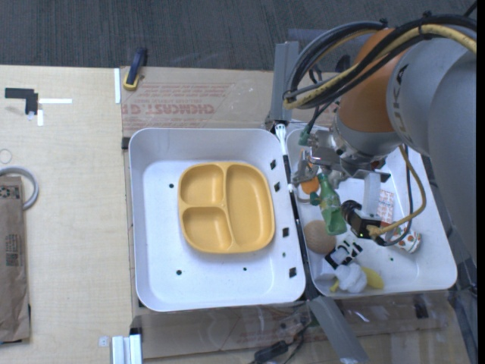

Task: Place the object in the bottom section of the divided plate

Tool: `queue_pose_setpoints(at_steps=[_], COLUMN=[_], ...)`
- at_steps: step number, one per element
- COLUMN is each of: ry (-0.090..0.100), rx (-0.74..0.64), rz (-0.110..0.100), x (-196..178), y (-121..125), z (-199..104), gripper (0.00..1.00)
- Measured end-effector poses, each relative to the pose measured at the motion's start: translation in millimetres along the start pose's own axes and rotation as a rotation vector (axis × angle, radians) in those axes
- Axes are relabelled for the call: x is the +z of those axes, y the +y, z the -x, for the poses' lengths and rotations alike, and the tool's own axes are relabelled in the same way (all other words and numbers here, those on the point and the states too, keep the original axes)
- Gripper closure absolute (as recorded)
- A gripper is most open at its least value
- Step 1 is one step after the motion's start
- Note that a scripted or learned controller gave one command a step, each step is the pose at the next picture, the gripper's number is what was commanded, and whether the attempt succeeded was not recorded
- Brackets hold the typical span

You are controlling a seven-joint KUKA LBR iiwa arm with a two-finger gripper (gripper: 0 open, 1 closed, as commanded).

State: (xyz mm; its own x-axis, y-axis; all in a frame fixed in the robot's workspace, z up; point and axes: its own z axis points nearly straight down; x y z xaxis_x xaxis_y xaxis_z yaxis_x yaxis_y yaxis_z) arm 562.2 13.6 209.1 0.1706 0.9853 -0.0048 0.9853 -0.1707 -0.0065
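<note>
1. Left bin (151, 279): white, shallow, holds the divided plate (226, 206). The plate is yellow-orange and rounded-rectangular, and lies roughly in the middle of the bin floor, slightly turned.
2. Plate layout as seen: two smaller compartments on the left side, one above the other, and one long compartment along the right side. All three look bare.
3. Right bin (432, 268): holds a loose cluster of small items along its left wall.
4. Items identifiable in the right bin: a green bottle-shaped object (331, 207), translucent, lying at a slant; a tan egg-like object (319, 238) just below it; a black-and-white piece (345, 252); a white soft item (350, 279) touching a yellow one (373, 278) near the bin's lower edge; a white cup-like item with red markings (409, 241); a printed card (383, 202).
5. Arm (424, 74): grey with an orange band, reaches in from the right over the right bin, cables looped over it.
6. Gripper (312, 174): low over the right bin's upper left, just above the green bottle-shaped object. Its state cannot be told from this view.
</note>
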Motion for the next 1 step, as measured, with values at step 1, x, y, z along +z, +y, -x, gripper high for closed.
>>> queue_pose_setpoints(at_steps=[1], ry=[0.0], rx=[0.0], rz=[0.0], x=[-7.6], y=[-22.4], z=[-64.0], gripper=[1.0])
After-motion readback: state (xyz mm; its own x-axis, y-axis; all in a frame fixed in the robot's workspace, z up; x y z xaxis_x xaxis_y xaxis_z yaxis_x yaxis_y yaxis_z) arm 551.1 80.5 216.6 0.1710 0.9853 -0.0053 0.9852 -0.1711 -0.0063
